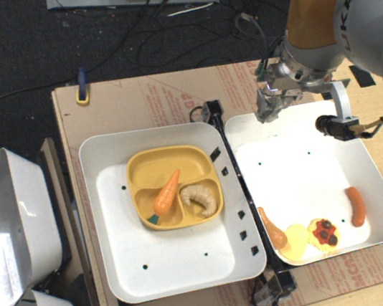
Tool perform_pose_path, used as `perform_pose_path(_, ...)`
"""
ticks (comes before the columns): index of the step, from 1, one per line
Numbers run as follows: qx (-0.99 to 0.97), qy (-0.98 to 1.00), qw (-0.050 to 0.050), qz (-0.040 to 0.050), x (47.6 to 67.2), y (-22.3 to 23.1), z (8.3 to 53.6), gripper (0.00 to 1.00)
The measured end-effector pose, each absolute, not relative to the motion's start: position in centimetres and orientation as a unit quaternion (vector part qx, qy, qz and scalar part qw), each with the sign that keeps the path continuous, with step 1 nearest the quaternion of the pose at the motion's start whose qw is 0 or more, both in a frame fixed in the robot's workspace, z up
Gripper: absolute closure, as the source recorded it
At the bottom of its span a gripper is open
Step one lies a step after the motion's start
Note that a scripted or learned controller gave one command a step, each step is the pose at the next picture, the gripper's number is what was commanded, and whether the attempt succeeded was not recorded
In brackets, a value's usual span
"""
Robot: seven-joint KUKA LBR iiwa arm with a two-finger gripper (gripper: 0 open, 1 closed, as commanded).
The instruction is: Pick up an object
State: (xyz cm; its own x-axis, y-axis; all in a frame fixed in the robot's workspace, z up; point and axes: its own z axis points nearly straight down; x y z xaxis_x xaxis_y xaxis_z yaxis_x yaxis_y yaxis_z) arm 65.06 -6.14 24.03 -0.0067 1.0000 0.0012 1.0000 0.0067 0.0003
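Table (167,94): cardboard sheet, red printing unreadable. My pincer (269,108) hung over the right bin's (311,172) far rim; grip state indeterminable. Sausage (357,206) lay near that bin's right wall. Carrot (167,193) on yellow plate (144,171).

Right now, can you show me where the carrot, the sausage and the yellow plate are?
carrot (168,193): camera view, middle of its orange body, lying in the plate.
sausage (357,206): camera view, middle of it, in the right bin.
yellow plate (151,164): camera view, bare upper compartment, in the left bin.
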Motion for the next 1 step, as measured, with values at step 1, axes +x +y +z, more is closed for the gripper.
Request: perform_pose_path(1,-0.704,-0.710,0.001,-0.0005,64.14,-1.12,24.73,1.00)
